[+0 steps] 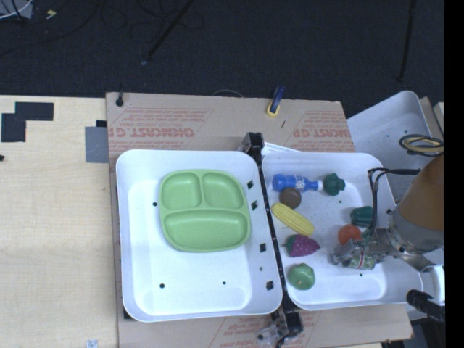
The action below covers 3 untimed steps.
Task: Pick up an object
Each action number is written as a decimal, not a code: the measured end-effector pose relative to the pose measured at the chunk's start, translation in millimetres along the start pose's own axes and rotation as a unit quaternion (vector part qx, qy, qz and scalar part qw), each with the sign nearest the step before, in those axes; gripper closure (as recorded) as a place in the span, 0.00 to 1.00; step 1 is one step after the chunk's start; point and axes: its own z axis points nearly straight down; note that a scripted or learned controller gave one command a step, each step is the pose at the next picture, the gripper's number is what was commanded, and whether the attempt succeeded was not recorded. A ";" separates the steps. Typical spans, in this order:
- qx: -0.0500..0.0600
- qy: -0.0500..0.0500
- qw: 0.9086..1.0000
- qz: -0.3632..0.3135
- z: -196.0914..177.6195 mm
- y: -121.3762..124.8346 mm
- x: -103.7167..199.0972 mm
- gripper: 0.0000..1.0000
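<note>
My gripper (354,257) is low in the right bin (362,290), near its front right part, with the arm coming in from the right. It sits just below an orange-red toy (349,233) and a dark green toy (362,214). Left of it lie a purple toy (303,246), a yellow corn cob (292,219), a green apple (301,275) and a brown ball (291,198). At the back of the bin are a blue bottle (296,184) and a dark green piece (333,184). Nothing is clearly in the gripper's hold.
The left bin (145,281) holds a light green divided plate (204,210). A black divider rail (264,223) runs between the bins. Both bins stand on cardboard (188,125). Cables (377,187) hang near the right bin's right wall.
</note>
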 end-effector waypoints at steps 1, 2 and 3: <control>-0.002 -0.001 1.000 0.003 0.8 -0.1 -0.4 0.00; -0.002 -0.001 1.000 0.006 -9.1 -0.7 -2.0 1.00; -0.004 -0.002 1.000 -0.001 -71.8 -1.7 -3.4 1.00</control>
